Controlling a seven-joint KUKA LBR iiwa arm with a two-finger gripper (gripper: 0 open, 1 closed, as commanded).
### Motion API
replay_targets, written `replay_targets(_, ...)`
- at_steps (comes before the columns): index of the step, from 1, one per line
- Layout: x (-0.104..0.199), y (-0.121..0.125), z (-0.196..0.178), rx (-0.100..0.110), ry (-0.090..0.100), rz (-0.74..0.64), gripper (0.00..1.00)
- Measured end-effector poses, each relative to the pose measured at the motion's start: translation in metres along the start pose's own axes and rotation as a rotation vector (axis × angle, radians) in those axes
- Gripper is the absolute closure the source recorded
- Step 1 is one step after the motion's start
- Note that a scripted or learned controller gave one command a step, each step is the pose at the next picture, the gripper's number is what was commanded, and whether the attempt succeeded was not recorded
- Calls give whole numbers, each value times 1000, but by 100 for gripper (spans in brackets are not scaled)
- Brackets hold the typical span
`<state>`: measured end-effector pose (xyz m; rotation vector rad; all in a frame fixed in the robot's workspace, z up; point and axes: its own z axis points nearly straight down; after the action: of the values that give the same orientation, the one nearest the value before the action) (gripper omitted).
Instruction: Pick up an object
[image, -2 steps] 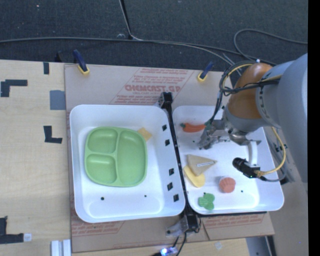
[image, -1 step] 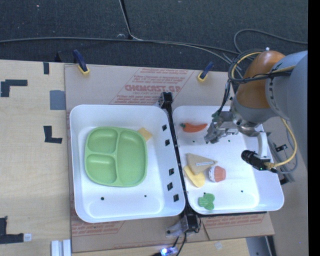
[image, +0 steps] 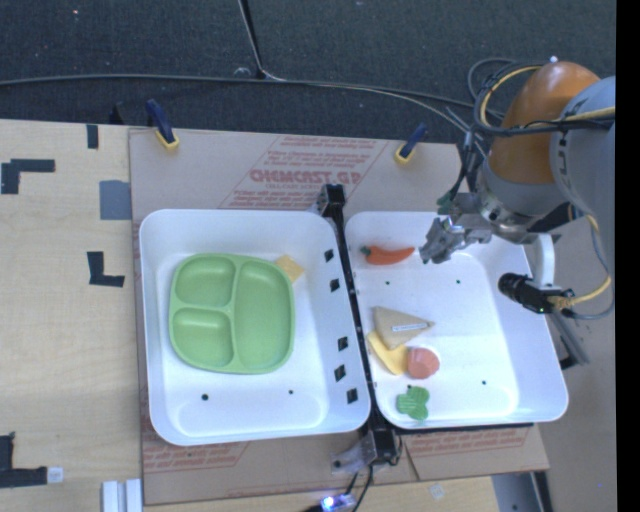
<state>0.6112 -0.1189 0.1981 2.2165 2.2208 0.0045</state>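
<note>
The jaws (image: 440, 247) hang low over the upper part of the right bin (image: 500, 330), just beside the right end of a toy carrot (image: 389, 255). At this slant and size I cannot tell whether they are released or clenched, and nothing shows between them, so I do not count anything as held.

The carrot, orange with a small green top at its left end, lies flat on the bin floor near the divider (image: 345, 300) that joins the two bins. It is the nearest thing to the jaws and looks like the likely target, though that is only a judgement.

Further down the same bin sits a loose cluster: a pale wedge shaped like a sandwich or cheese slice (image: 402, 325), a yellow piece (image: 385, 352) partly under it, a round pinkish-red piece (image: 424, 362) touching them, and a small green item (image: 412, 402) near the bottom rim.

The left bin (image: 160, 330) holds a green divided plate (image: 232, 312) with a small yellow block (image: 290, 267) at its upper right edge.

Both bins rest on a cardboard sheet (image: 300, 170) clamped to the wooden surface (image: 60, 300).

As for progress, no object has left the bin floor; the pick is not yet done. What remains is to close on something and lift it clear.
</note>
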Motion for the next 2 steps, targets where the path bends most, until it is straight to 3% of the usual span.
replay_targets(1,0,1,-30,3,1,1,100)
replay_targets(2,53,-14,-27,7,2,-3,100)
